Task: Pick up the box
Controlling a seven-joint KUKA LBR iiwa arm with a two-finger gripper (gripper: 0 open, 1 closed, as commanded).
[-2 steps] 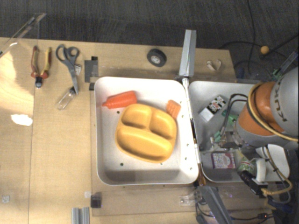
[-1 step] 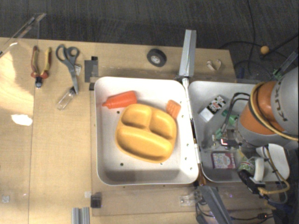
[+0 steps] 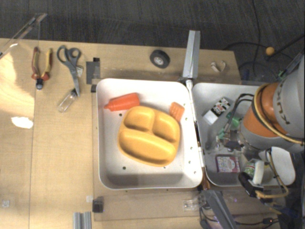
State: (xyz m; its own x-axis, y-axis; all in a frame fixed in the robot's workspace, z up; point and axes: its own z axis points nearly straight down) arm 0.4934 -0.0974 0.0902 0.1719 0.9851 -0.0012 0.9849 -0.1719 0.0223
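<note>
A robotics lab or workshop, by the look of it: a plywood bench (image 3: 57, 166) over dark carpet (image 3: 119, 8), scissors (image 3: 71, 66) and red-handled pliers (image 3: 40, 66) lying loose beside a roll of black tape (image 3: 160, 58), cables (image 3: 257, 27) trailing off the back, and two white bins (image 3: 107, 175) set into the benchtop under a grey-and-orange industrial arm (image 3: 279, 113).

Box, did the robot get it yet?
Not yet, it seems. The arm is already over the right bin. The box lies flat on that bin's floor, just below the arm. Gripping and lifting it are left.
</note>
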